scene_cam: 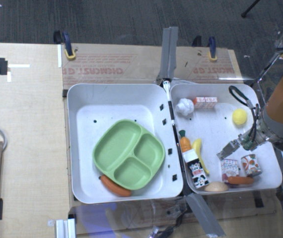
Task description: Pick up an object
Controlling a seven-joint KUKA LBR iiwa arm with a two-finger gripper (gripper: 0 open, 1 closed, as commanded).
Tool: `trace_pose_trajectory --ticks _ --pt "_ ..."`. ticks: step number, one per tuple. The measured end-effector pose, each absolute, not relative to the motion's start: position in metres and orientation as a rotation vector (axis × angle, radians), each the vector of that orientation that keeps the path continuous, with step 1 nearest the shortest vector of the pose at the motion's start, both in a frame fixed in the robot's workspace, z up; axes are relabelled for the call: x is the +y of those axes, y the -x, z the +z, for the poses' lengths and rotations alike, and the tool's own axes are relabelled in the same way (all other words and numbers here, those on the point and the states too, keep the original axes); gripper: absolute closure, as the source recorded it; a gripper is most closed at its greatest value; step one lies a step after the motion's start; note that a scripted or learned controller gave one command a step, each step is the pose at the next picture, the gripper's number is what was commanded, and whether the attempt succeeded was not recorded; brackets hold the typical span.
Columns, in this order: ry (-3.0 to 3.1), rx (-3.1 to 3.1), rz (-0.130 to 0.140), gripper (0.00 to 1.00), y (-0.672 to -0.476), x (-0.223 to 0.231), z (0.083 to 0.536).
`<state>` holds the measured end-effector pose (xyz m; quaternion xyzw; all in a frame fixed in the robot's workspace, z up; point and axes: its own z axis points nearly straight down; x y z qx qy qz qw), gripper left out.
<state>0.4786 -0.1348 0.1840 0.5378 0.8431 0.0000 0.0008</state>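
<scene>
My gripper [228,150] reaches in from the right over the right bin [216,128], its tip pointing left over bare bin floor. Just below it lie a small red-and-white carton [229,168] and a printed can [250,165]. A yellow ball [239,116] sits above it. To its left are a banana [197,151] and an orange-capped bottle [191,158]. I see nothing held at the tip.
The right bin also holds a white crumpled wad [184,106], a small red box [205,101], a black loop [238,94], a red sausage [240,180] and a beige egg shape [216,186]. The left bin [82,133] holds a green divided plate [129,154] and an orange sausage [115,186].
</scene>
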Motion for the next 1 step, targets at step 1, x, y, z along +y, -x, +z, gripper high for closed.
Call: trace_pose_trajectory --ticks 1 --pt "-1.815 2.566 -0.001 0.0 -0.4771 -0.158 0.0909"
